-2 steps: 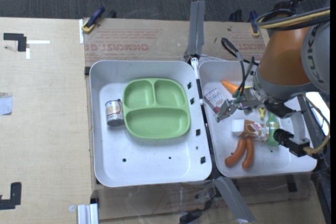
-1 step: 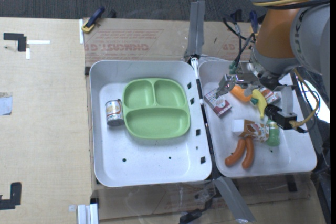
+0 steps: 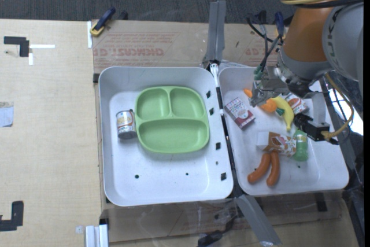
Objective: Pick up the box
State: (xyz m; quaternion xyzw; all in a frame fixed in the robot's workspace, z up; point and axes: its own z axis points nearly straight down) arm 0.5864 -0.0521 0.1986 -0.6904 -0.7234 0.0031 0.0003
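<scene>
The box [image 3: 239, 112] is a small red and white carton lying flat in the right bin [image 3: 324, 182], close to the bin's left wall. My gripper [image 3: 261, 93] hangs low over the upper part of that bin, just up and to the right of the box and apart from it. Its dark tip sits right above an orange toy carrot [image 3: 267, 105]. Nothing can be made out held in it.
Beside the gripper lie a banana [image 3: 285, 111], a green bottle [image 3: 300, 145], a printed packet [image 3: 281, 143] and two sausages [image 3: 266, 168]. The left bin [image 3: 115, 182] holds a green divided plate [image 3: 172, 120] and a small can [image 3: 125, 124]. Cables trail from the arm on the right.
</scene>
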